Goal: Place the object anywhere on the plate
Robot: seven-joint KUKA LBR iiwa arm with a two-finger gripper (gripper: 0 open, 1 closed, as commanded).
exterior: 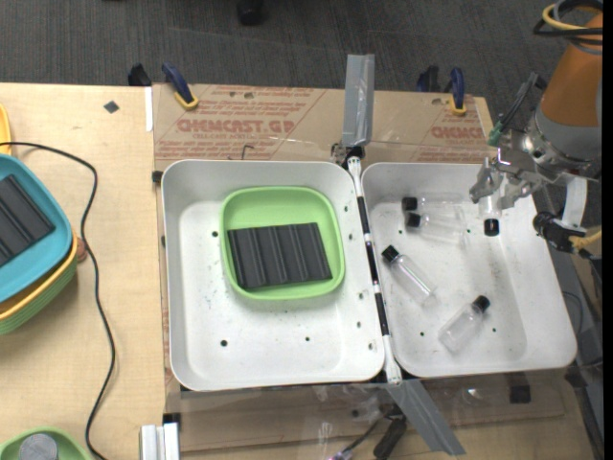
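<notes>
Fingers of the gripper (490, 197) close on a small clear vial (490, 220), black cap downward, over the right bin (536, 305), well apart from the green plate (278, 197) in the left bin (192, 333); judged light, stiff, slippery and breakable, it is best held across its body.

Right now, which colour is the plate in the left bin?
Light green plate, with a dark grey ribbed mat on it; camera view.

A lab or office is suggested. Grey carpet (287, 27) and chair wheels (251, 10) are seen beyond the clamped bench (86, 353).
</notes>
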